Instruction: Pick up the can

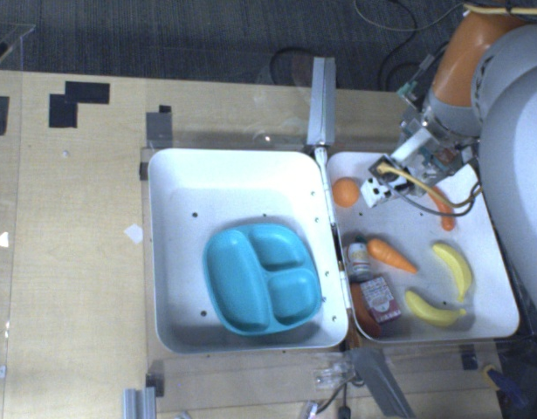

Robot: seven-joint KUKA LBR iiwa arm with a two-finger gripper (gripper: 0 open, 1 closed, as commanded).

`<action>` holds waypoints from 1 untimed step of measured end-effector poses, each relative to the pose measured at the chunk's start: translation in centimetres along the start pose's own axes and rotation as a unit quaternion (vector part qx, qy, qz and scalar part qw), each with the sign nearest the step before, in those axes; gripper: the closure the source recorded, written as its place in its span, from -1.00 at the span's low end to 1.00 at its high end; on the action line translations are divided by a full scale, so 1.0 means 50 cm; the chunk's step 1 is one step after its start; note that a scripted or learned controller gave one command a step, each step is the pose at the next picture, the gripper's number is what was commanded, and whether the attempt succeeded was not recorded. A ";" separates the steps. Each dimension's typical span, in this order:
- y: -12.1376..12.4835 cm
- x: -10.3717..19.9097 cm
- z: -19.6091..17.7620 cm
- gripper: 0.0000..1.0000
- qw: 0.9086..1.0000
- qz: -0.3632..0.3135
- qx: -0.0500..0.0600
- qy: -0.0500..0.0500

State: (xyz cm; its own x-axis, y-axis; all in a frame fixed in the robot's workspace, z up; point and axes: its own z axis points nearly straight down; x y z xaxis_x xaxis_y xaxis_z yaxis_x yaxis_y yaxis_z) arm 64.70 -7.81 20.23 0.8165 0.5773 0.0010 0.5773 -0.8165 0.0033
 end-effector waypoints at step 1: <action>-0.001 0.004 -0.018 1.00 1.000 -0.005 0.000 0.000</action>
State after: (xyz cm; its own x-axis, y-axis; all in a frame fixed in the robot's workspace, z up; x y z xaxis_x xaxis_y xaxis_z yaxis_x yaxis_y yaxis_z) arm 64.83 -7.66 21.13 0.8105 0.5857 0.0008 0.5857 -0.8105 0.0040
